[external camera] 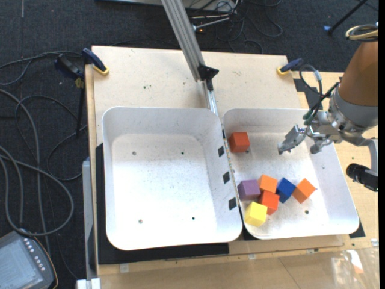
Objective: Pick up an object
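My two-finger gripper (289, 144) hangs over the right-hand shallow white plastic bin (337, 218), reaching in from that bin's right wall on my grey arm with its orange band (364, 80). The metal fingers (293, 138) point toward the bin's middle, but from this slant I cannot tell whether they stand apart or together, and nothing shows between them.

Taking that right bin as the landmark: a lone red-orange foam cube (240, 141) sits near its upper left corner, well apart from the rest and to the left of my gripper. Toward the bin's lower middle lies a cluster of blocks. A purple cube (248, 189) is nearest the bin's left wall; an orange cube (268, 183) sits just beside it, with a red-orange cube (270, 201) touching below. A blue cube (286, 189) lies just right of those, and another orange cube (305, 189) is beside the blue one, closest to the bin's right side. A yellow cube (256, 214) lies lowest, near the bin's front left corner.

The left-hand white bin (114, 161) touches the right bin's left wall. I can read no writing, brand or label on any block or bin; small black tabs (226, 176) along the shared wall are too small to make out.
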`<state>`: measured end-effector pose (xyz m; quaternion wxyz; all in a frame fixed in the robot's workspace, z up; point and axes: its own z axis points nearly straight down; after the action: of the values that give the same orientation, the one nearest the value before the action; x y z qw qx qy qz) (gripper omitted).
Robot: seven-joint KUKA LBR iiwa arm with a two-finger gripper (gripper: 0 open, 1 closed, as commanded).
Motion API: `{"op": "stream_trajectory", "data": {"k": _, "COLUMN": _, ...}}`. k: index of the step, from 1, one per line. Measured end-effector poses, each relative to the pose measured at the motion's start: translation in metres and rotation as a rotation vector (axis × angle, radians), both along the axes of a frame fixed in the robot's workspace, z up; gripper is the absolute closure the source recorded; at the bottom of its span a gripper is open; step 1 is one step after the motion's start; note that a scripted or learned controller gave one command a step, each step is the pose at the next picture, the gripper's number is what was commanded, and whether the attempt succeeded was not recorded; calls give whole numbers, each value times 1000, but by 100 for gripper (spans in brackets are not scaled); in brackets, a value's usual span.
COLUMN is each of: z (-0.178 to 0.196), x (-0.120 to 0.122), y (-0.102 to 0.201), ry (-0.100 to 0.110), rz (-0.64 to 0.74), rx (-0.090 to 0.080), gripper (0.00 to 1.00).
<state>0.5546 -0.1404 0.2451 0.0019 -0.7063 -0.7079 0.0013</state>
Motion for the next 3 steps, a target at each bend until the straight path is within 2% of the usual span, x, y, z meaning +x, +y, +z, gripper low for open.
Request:
{"op": "stream_trajectory", "data": {"k": 1, "z": 2, "x": 1, "y": 0, "ry": -4, "rz": -2, "rx": -1, "gripper": 0}}
{"op": "stream_trajectory", "data": {"k": 3, "z": -99, "x": -9, "y": -9, "ry": 1, "rz": -4, "rx": 0, "gripper": 0}}
